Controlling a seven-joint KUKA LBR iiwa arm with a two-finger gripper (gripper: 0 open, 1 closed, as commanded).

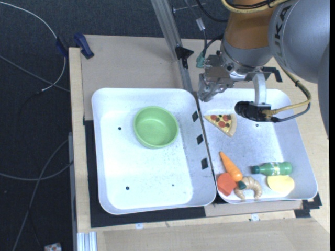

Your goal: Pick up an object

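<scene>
My gripper (208, 92) hangs over the far left corner of the right bin (293, 140), just above the divider between the bins. A toy pizza slice (222, 123) lies a little in front of it, apart from it. Along the near edge of the right bin lie an orange carrot (230, 164), a red block (226, 184), a tan pretzel-like toy (249, 187), a green bottle (271, 168) and a yellow piece (280, 184). A green bowl (155, 126) sits in the left bin (110, 156).
A metal post (170, 35) slants up behind the bins, close to the gripper. A black cable fitting (253, 110) on the arm hovers over the right bin's far side. Blue clamp (82, 46) sits at the bench's far left corner.
</scene>
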